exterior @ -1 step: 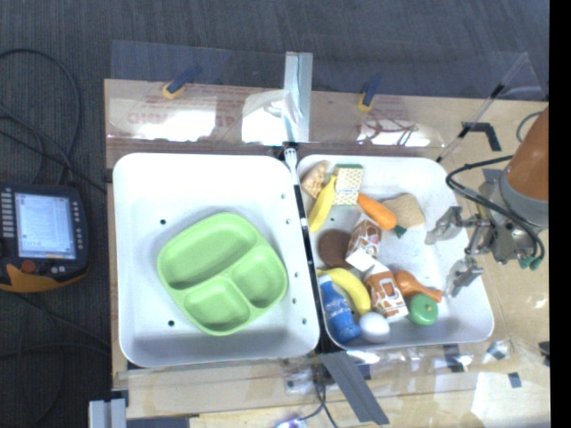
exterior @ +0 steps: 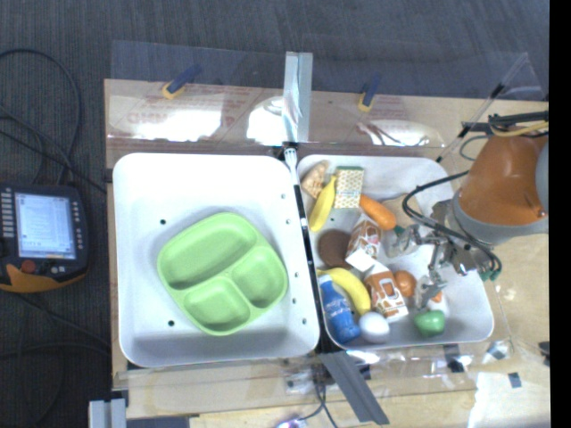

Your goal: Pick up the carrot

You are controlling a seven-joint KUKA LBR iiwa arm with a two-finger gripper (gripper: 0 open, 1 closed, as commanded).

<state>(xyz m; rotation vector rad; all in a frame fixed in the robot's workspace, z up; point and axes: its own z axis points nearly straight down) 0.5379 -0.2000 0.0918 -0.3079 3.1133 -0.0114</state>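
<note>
Closest to the camera, the arm's orange band (exterior: pixel 505 182) is seen at the right, above the right bin (exterior: pixel 477 328), with black cables looping from it toward the pincer (exterior: pixel 434 279). The pincer is held low over the right half of that bin. Its metal parts are small and tangled with the cables, so whether its fingers are apart or together cannot be told, and nothing can be seen between them.

The carrot (exterior: pixel 378 212), a short orange stub, is found up and to the left of the pincer, near the bin's far side and apart from the pincer. Just left of the carrot a pale patterned box (exterior: pixel 350 183) is seen, with a yellow banana (exterior: pixel 322 204) left of that.

Just below the pincer a green round item (exterior: pixel 430 322) is lying by the bin's near wall. To the pincer's left a small carton (exterior: pixel 387 294) and a brown-orange round item (exterior: pixel 405 283) are set, then a second banana (exterior: pixel 350 287), a dark brown disc (exterior: pixel 335 247), a blue bottle (exterior: pixel 338 309) and a white egg (exterior: pixel 374 326).

Much farther left, the left bin (exterior: pixel 143 185) is seen bearing a green divided plate (exterior: pixel 223 273). Beyond it, off the bench, a control pendant (exterior: pixel 41 234) is lying on the dark floor.
</note>
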